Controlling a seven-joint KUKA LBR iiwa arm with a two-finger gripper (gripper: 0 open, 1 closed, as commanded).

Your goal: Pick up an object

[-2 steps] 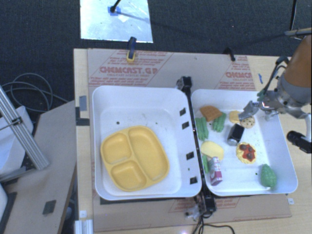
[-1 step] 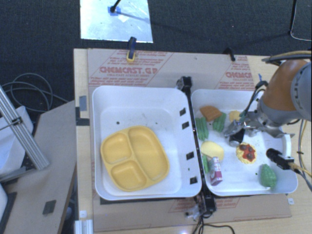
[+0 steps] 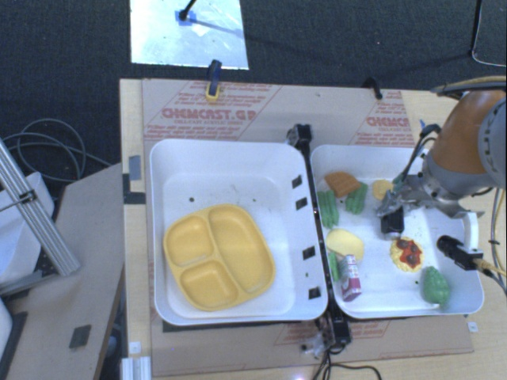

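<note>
Pink can (image 3: 350, 278) lower left of tool (image 3: 391, 222), pizza slice (image 3: 406, 253) just beside, tool's spread unclear

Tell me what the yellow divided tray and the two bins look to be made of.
The yellow divided tray looks like moulded plastic with a smooth, slightly matte finish: one even colour, rounded compartment walls. The left bin and right bin look like thin formed white plastic, semi-glossy, with soft rounded corners and faint sheen; I can't rule out coated metal.

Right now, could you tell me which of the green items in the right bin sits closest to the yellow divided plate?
The green piece beside the bins' shared wall, just below the orange-brown item. The other green piece lies farther right, and the green lump is in the bin's near right corner.
</note>
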